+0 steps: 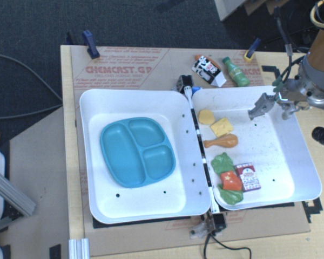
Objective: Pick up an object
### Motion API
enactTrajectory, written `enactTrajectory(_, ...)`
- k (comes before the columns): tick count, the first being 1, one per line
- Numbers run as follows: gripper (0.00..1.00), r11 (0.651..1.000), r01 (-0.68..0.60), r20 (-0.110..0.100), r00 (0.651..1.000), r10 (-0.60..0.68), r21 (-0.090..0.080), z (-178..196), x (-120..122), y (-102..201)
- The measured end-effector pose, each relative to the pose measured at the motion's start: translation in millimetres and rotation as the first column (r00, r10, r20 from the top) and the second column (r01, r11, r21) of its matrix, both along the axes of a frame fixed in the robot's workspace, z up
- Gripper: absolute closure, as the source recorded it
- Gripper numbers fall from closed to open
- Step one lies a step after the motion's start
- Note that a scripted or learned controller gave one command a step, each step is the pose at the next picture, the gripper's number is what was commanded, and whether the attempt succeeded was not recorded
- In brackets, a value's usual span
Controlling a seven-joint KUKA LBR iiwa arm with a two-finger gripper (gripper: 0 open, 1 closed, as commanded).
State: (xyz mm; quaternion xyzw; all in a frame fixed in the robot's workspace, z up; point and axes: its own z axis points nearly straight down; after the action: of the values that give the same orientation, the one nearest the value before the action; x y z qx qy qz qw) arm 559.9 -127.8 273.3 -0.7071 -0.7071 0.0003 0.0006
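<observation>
My gripper (272,111) hangs over the back of the right bin (291,161), open, with nothing between its fingers. The toys in that bin lie to its left and in front of it. A round yellow piece (206,116) and a yellow cheese wedge (222,127) lie near the bin's left wall. In front of them lies a tan drumstick (221,141). Further forward a green leafy toy (222,163), a red piece (230,181) and a small red and white box (248,177) lie close together.
The left bin (97,117) holds a blue divided plate (138,151). Behind the bins, on the bench, lie a black and white cow-patterned toy (208,70) and a green bottle (236,72). Blue clamps (90,43) grip the bench's back edge.
</observation>
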Motion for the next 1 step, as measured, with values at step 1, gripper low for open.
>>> enactTrajectory(1,0.0,1.0,-0.001,0.005,1.0,0.001,0.0,-186.6,57.0,9.6)
